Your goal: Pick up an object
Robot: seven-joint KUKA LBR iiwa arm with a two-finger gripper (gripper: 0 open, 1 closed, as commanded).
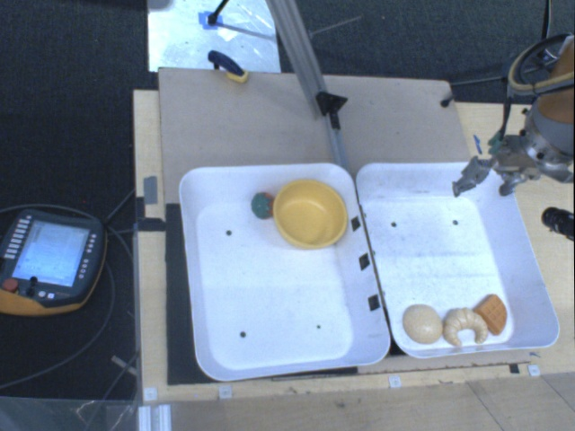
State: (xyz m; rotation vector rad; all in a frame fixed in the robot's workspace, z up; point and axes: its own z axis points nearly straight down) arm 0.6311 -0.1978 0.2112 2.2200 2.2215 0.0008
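A round yellow plastic bowl [310,214] is sitting upright in the far part of the left shallow white bin [269,330], with a small dark green ball [261,206] touching its left side. In the near corner of the right shallow white bin [431,241], three pieces of toy food are lying in a row: a pale cream round bun [422,324], a curved beige croissant [466,325] and an orange-brown waffle piece [491,312], each touching or just beside the next. The grey two-finger gripper [487,179] is hanging over that bin's far right corner, its fingers spread apart with nothing between them, well apart from the food. A slanted metal pole [301,48] is crossing the tan bench [269,119] behind the bins. An orange-edged control pendant [49,259] is lying on the dark floor at left. The arm's upper part is being cut off by the right edge
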